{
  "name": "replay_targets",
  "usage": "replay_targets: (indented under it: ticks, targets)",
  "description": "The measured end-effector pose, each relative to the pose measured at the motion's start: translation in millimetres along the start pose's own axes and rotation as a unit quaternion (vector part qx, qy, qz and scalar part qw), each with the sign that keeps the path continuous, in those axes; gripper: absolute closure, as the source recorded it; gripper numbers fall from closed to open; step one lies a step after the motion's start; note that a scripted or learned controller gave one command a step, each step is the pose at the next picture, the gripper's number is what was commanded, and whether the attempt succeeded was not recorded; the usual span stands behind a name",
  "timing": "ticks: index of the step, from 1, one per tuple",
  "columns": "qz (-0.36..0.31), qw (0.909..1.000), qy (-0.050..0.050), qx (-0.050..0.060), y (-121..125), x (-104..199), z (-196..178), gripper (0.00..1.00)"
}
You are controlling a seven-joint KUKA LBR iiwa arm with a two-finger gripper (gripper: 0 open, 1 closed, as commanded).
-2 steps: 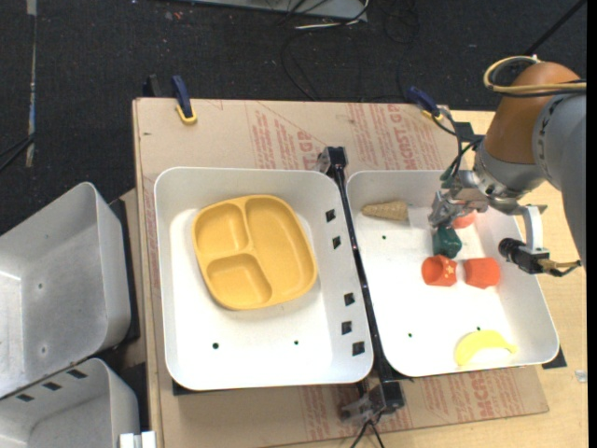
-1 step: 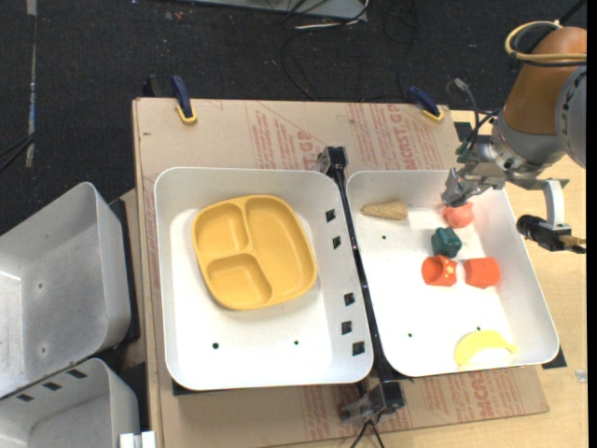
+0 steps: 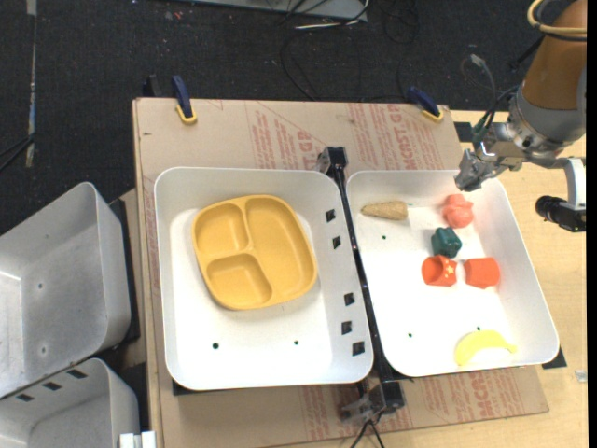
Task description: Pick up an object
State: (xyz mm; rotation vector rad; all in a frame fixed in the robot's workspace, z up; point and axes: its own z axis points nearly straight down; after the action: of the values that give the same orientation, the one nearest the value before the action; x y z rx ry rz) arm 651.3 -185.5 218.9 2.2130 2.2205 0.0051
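The gripper (image 3: pixel 469 176) hangs over the far right corner of the right bin (image 3: pixel 522 250), at the end of the grey arm (image 3: pixel 550 82) with its orange band. Whether it is open or closed I cannot tell from this slanted view; nothing shows between its tips.

Nearest to it is the pink object (image 3: pixel 457 210), just below and slightly left in the picture, toward the bin's middle. That is probably the easiest pick: a short drop and a small shift inward. It looks rounded, with no clear long axis.

Further out lie the dark green piece (image 3: pixel 447 242), then 2 orange-red items, 1 rounded (image 3: pixel 439 271) and 1 blocky (image 3: pixel 481 273). The tan cone-like piece (image 3: pixel 385 211) lies well to the left, long axis running left-right. The yellow banana shape (image 3: pixel 483 346) sits at the near edge.

The left bin (image 3: pixel 177 250) holds 1 yellow divided plate (image 3: pixel 253 250).
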Motion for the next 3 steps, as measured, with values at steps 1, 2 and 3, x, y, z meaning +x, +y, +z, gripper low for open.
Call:
replay_targets:
  ticks: [1,2,3]
  targets:
    - [-0.001,1.0,0.002,0.005,-18.7,43.9,6.8,1.0]
    - [-0.002,1.0,0.002,0.005,-40.8,96.3,-6.7,1.0]
    - [-0.002,1.0,0.002,0.004,-65.2,146.0,-18.4,1.0]
